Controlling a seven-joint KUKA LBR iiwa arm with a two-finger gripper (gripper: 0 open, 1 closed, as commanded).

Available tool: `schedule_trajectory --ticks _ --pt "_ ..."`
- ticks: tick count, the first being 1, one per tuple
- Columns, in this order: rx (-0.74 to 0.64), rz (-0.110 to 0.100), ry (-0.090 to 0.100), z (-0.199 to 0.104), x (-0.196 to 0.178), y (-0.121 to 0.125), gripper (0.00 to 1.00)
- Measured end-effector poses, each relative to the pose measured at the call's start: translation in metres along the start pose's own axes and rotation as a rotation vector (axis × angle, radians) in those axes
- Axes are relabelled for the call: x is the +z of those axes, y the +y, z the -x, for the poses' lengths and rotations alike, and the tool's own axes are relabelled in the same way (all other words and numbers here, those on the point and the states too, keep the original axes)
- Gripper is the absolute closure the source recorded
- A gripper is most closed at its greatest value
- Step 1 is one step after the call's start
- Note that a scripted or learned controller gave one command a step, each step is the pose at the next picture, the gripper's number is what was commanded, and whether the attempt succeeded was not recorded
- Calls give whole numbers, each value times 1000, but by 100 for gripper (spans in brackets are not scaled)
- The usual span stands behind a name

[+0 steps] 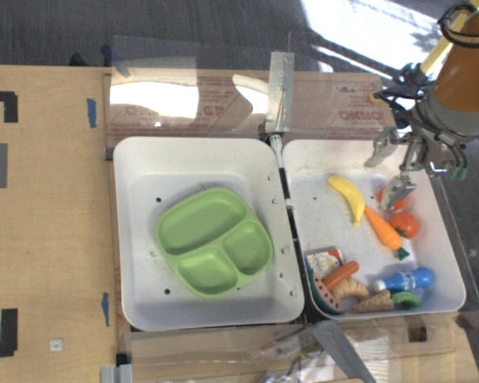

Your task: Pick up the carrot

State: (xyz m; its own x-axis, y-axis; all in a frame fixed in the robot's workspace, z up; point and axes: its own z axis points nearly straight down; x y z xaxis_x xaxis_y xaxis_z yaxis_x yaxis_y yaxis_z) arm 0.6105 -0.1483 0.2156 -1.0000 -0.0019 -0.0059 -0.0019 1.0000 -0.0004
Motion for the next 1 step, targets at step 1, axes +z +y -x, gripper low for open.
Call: schedule_trajectory --ticks 1 --pt "-131 -2 -6 5 121 -29 0"
